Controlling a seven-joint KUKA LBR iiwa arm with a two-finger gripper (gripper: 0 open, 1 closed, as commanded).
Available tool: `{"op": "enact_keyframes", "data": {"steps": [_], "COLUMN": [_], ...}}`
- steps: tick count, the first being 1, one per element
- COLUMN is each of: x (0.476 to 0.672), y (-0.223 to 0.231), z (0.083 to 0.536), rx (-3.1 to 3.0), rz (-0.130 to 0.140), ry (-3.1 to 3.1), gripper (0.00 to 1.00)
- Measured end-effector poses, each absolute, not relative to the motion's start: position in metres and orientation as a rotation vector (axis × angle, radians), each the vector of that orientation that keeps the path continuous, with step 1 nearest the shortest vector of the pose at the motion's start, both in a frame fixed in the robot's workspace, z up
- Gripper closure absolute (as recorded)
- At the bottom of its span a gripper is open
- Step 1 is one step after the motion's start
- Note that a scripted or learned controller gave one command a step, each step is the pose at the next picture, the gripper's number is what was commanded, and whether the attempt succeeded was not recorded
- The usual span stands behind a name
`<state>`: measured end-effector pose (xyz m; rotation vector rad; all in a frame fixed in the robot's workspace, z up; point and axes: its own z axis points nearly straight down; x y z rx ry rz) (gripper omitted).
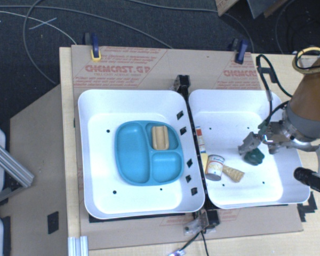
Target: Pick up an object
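In the right bin, my gripper hangs low near the right side, open, its two grey fingers spread apart. A small dark green object lies on the bin floor just below and in front of the fingertips; I cannot tell whether they touch it. A small can with a pale label lies on its side left of the gripper. Beside the can is a tan cone-shaped piece. In the left bin, a blue divided plate carries a tan block in its upper right compartment.
A black divider with clips runs between the bins, with a thin red-and-white item against it. Black cables loop over the right bin's far corner. Blue clamps hold the cardboard base at the back.
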<state>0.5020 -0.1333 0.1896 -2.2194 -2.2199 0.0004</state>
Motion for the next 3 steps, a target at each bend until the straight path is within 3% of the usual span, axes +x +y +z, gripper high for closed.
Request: {"op": "enact_keyframes", "data": {"steps": [2,3], "x": [0.513,0.516], "y": [-0.14,-0.14], "z": [0.099,0.113], "rx": [-2.246,-2.25], "rz": [0.001,-0.009], "ry": [-2.229,-2.234], "gripper": [0.0,1.0]}}
